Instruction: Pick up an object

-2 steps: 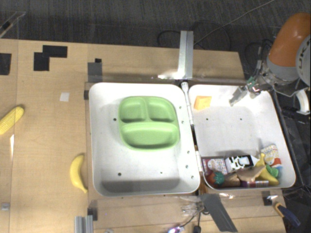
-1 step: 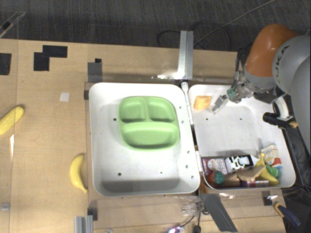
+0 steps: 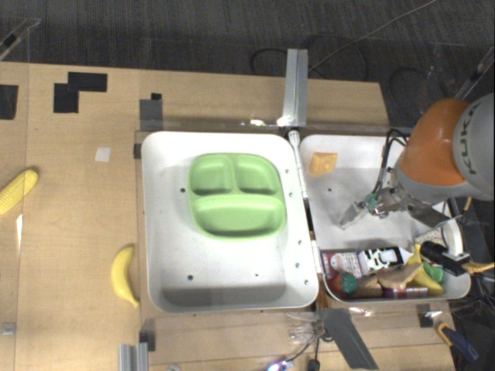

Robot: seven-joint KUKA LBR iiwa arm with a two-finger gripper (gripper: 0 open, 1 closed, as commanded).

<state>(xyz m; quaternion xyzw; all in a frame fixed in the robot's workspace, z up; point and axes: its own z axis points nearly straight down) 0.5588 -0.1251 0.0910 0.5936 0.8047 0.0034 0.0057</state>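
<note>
Bins point(image 3: 166, 161) – two; one green tray point(image 3: 234, 193), one gripper point(image 3: 353, 212), two bananas point(image 3: 124, 275).

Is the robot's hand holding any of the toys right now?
No. The hand hangs over a bare part of the right bin, with nothing between its fingers. The orange wedge and the pile of toys lie apart from it.

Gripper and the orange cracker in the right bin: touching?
Apart. The camera view shows the gripper low over the middle of the right bin, while the orange cracker lies near the bin's far left corner, with bare white floor between them.
</note>
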